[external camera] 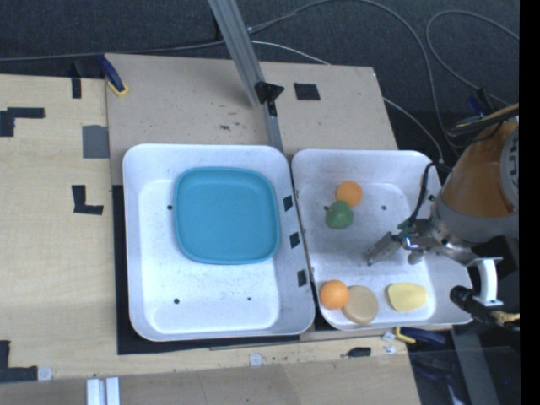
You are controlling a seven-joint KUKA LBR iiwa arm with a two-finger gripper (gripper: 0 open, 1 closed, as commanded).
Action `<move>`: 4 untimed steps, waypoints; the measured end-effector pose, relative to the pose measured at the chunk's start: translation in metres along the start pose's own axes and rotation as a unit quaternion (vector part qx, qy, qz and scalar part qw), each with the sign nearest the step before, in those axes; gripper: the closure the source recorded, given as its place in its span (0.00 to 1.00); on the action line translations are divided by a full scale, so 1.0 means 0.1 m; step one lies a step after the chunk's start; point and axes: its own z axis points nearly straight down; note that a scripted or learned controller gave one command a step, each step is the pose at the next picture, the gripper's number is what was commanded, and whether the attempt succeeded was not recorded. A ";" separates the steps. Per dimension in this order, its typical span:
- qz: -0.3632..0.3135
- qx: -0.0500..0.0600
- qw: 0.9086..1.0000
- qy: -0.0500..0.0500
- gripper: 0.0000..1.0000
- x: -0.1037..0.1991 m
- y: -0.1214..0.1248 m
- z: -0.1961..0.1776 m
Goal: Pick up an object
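The right bin (396, 160) holds an orange ball (348, 193) with a green ball (339, 217) touching it just below. Along the bin's front lie a second orange ball (334, 294), a tan round piece (361, 305) and a yellow piece (407, 296). My gripper (381, 249) reaches in from the right and hovers over the middle of this bin, right of the green ball and above the front row. Its fingers (377, 252) point left with nothing between them.
The left bin (139, 226) carries a blue square plate (226, 214). A grey metal bar (245, 49) slants down from the top to the gap between the bins. Cables trail over the dark floor at the upper right.
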 end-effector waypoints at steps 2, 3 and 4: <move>0.000 -0.005 1.000 -0.002 1.00 -0.01 0.01 0.21; 0.000 -0.005 1.000 -0.001 1.00 -0.05 0.03 -0.40; 0.000 -0.005 1.000 -0.001 1.00 -0.05 0.04 -0.91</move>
